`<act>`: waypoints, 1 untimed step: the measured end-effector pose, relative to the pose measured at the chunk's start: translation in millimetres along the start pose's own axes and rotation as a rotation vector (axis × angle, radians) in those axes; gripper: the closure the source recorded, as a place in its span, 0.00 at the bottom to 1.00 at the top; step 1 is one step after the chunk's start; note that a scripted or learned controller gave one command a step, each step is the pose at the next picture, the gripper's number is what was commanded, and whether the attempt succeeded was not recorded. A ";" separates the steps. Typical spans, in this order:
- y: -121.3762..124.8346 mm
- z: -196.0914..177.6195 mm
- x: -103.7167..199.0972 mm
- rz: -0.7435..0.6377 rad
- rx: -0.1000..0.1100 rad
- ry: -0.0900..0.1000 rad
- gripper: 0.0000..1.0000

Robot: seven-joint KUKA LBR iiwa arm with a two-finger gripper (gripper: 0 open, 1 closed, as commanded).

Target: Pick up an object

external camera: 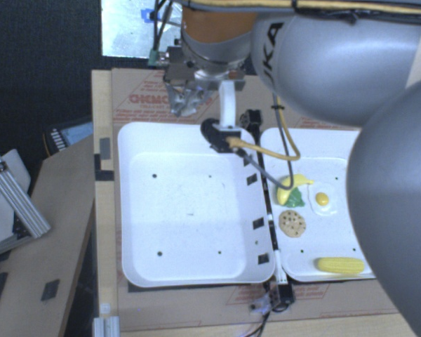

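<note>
Jaws: state unreadable, gripper [191, 100] above far rim of left bin [137, 209]. Nothing seen held. Candidates well off to its right in right bin [337, 163]: cookie [292, 223], corn cob [340, 265], fried egg [323, 201]. Pick not yet started, judging by this.

You have two shallow white plastic bins [137, 188], one round brown cookie [292, 223], one fried egg [323, 201], one yellow corn cob [340, 265], and one yellow-green leafy piece [292, 191].

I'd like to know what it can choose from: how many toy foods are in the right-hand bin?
4: a green-and-yellow piece by the divider, a fried egg beside it, a cookie below, corn nearest the front. The arm may hide more.
</note>
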State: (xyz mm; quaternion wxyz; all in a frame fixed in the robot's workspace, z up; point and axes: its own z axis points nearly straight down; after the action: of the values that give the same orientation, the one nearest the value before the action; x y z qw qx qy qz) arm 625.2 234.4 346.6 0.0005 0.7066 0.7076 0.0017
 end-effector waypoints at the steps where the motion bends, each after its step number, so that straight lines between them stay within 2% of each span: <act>1: -25.7 -28.3 0.3 -0.003 0.000 0.001 1.00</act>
State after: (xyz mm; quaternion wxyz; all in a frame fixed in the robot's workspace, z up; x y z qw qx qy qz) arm 599.4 234.6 374.8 0.0001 0.7054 0.7088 0.0017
